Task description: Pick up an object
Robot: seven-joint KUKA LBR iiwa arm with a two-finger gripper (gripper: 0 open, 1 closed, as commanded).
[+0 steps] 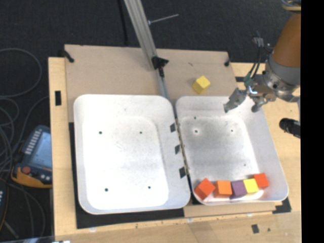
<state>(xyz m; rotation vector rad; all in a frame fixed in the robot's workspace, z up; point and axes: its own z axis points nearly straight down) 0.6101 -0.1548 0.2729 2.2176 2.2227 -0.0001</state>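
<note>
Several small blocks lie in a row along the near edge of the right bin [217,135]: an orange-red one [205,188], an orange one [224,188], a purple one [238,188], a yellow one [251,186] and a red-orange one [261,180]. Another yellow cube [201,84] sits on the bench board behind the bins. My gripper [246,103] hangs over the far right corner of the right bin, open, with nothing between its fingers. It is far from the row of blocks and to the right of the yellow cube.
The left bin [121,151] lies beside the right one. A slanted metal rail [144,29] runs from the top down to the gap between the bins. Cables and a handheld pendant [35,156] lie on the floor at the left.
</note>
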